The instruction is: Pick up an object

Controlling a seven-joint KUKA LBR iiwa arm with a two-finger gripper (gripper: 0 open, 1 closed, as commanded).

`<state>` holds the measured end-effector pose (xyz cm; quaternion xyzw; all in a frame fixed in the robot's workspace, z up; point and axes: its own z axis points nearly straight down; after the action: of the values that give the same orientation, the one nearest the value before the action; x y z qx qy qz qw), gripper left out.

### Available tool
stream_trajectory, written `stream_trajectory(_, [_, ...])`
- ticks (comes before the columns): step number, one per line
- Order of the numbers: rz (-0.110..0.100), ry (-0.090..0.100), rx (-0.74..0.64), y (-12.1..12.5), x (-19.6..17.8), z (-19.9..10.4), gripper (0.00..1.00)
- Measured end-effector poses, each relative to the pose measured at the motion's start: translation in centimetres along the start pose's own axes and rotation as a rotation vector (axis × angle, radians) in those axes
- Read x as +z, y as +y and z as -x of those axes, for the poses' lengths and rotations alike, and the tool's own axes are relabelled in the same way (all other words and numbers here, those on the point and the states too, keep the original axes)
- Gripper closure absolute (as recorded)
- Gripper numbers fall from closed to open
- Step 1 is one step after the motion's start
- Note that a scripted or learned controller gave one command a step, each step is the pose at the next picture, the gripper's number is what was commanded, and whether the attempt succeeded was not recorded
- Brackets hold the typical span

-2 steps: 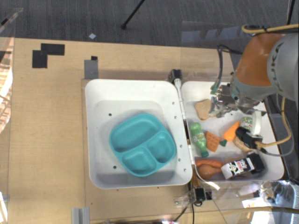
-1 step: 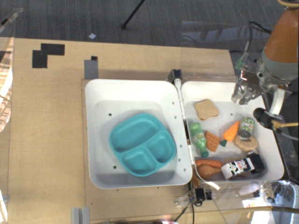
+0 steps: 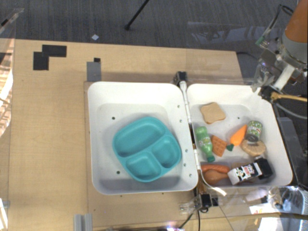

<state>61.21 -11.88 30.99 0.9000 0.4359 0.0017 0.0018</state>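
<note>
Here the arm (image 3: 294, 30) enters at the upper right corner, its orange band cut off by the frame edge, and the gripper (image 3: 263, 83) hangs over the far right rim of the right bin (image 3: 284, 143); its tip is pale and blurred against the bin wall, so I cannot tell how it stands or whether anything is in it. The things to pick all lie in the right bin: a tan toast slice (image 3: 212, 112) near the far wall, a green bottle (image 3: 204, 143) beside the divider, touching a waffle-like orange square (image 3: 219, 146), and a toy carrot (image 3: 237, 136) just beside a small green-labelled can (image 3: 253, 130). Below the can sits a beige round piece (image 3: 253, 148), hard to identify. Along the near wall lie a reddish sausage shape (image 3: 215, 169) over a brown lump and a black-and-white carton (image 3: 248, 172) on its side. The left bin (image 3: 98, 143) holds a teal divided plate (image 3: 147, 149), tilted in view.
</note>
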Motion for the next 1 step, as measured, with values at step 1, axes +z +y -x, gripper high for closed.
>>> stream_trajectory(1, [-0.008,-0.005,0.431,-3.82,6.92,4.37,1.00])
